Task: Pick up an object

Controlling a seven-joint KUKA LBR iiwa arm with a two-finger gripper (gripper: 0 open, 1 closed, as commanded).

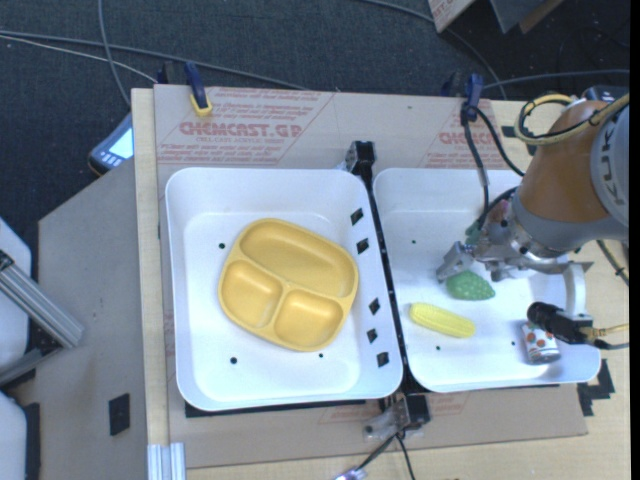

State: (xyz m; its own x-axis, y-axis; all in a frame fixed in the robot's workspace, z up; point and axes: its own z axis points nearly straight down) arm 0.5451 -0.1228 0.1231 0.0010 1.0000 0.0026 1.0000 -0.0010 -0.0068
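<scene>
Green lump lies in the right bin, near its middle, and the gripper sits right over it, touching or just above its far-side edge. Whether the fingers are spread or pinching cannot be told from here; nothing is seen gripped. The lump's long axis runs roughly along the bin's front edge. A yellow corn lies just nearer the front edge, apart from the lump. A small can sits at the bin's front right corner. The left bin carries a yellow tray.
</scene>
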